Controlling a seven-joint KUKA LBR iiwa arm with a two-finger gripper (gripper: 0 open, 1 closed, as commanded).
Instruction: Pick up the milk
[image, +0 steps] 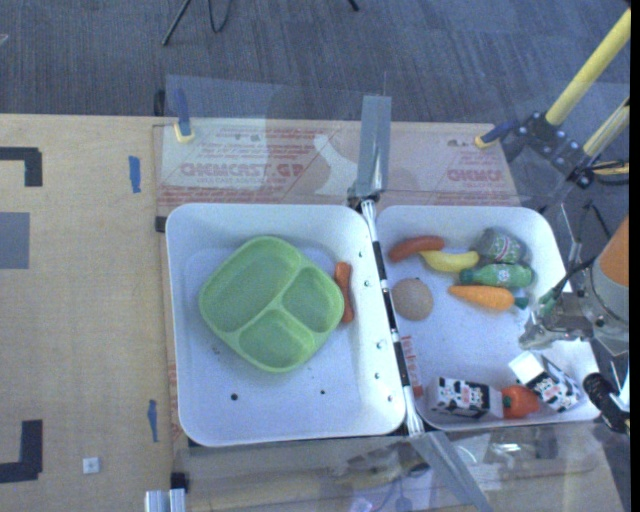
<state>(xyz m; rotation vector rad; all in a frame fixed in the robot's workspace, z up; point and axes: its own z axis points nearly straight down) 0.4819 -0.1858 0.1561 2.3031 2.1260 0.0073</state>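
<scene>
Camera view: we see the hand (562, 322) over the right bin's (450, 345) far-right side.
Hand state: we cannot tell.
Milk: two cow-patterned cartons (459, 397) (545, 381) lie in the bin, one just below the hand.
Progress: we judge nothing lifted yet.

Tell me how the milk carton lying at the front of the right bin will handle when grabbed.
The milk carton looks boxy and flat-sided, so it probably won't roll and should suit a two-finger pinch. It appears to lie on its side against the right bin front wall, which may limit access. It is likely a light toy, so a push may slide it.
</scene>
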